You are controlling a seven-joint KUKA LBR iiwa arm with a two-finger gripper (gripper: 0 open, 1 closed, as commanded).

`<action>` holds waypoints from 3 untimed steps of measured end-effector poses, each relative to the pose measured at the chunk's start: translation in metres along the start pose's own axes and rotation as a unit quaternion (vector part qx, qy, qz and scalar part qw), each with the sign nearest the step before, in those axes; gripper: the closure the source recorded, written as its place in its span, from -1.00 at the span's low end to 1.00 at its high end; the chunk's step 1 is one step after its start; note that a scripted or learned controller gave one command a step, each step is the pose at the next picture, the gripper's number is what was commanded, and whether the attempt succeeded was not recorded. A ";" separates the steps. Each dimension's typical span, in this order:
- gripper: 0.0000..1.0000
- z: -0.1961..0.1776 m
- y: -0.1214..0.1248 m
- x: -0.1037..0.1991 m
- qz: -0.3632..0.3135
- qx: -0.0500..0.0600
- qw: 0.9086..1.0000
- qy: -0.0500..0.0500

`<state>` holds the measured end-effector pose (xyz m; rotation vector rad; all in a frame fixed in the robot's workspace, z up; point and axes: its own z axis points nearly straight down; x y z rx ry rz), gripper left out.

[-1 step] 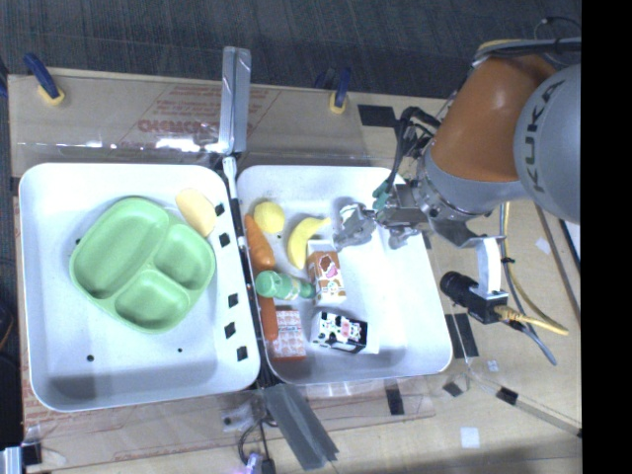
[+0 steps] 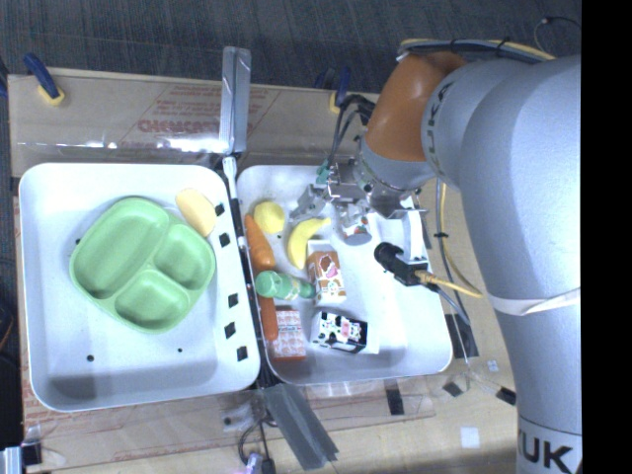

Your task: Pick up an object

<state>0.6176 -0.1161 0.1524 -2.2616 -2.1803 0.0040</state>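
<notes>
We see the grey two-finger gripper (image 2: 341,197) low over the right white bin (image 2: 420,349), near the curved yellow banana (image 2: 304,241); finger state unclear.

I'm working in a robotics lab: a big grey industrial arm with an orange band (image 2: 494,166) leans over a cardboard-lined surface (image 2: 128,117). Two shallow white plastic bins (image 2: 59,363) sit side by side, with blue clamps (image 2: 44,77) at the edge and cables trailing.
</notes>
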 end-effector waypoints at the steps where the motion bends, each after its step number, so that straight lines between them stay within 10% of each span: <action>1: -1.00 0.061 -0.011 -0.008 -0.043 0.000 0.999 0.001; 2: 1.00 0.051 -0.010 -0.008 -0.046 -0.001 0.999 0.000; 3: 1.00 -0.063 -0.036 0.048 -0.137 -0.001 0.991 0.001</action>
